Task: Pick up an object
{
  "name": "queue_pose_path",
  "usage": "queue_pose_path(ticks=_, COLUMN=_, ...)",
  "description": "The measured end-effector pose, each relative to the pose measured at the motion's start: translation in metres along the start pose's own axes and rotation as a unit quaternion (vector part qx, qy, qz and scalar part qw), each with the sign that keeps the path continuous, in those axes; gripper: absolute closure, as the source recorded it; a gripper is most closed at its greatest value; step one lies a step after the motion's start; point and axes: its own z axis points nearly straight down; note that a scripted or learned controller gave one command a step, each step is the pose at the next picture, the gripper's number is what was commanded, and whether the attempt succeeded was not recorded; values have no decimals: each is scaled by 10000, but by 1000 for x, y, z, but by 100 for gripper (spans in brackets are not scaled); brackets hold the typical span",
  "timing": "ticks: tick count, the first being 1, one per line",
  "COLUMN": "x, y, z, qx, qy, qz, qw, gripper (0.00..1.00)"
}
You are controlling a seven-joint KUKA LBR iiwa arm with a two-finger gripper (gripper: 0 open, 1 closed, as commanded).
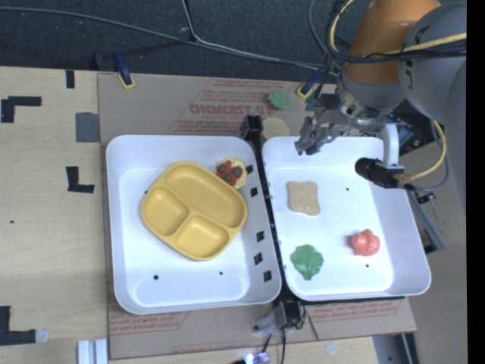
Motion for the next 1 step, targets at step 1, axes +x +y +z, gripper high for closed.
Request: queue_pose_path(ticks=1, x=54, y=-25, z=11, qx=14, qy=0, qz=-1, qw=10000, gripper=100)
